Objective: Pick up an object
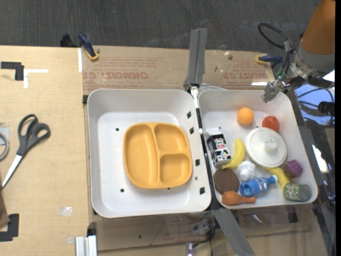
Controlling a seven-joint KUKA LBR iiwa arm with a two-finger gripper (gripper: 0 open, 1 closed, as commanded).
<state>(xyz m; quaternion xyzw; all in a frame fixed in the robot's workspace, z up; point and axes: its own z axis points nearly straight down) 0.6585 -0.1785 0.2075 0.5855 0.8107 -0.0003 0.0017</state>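
Observation:
The right bin (303, 143) holds several objects. Among them are an orange ball (245, 116), a red piece (270, 123), a white round lid (268, 146) and a banana (237, 153). Nearer the front lie a brown disc (226, 180), a blue bottle (257, 186), a purple block (292, 168) and a green can (297, 192). My gripper (272, 91) hangs over the bin's far right corner, above and right of the orange ball. Nothing shows in its grasp.
The left bin (101, 143) contains a yellow divided plate (158, 154). A black-and-white box (218, 147) lies by the wall between the bins. Scissors (26, 137) rest on the bench at the left. Cables and a blue clamp (272, 59) crowd the far right.

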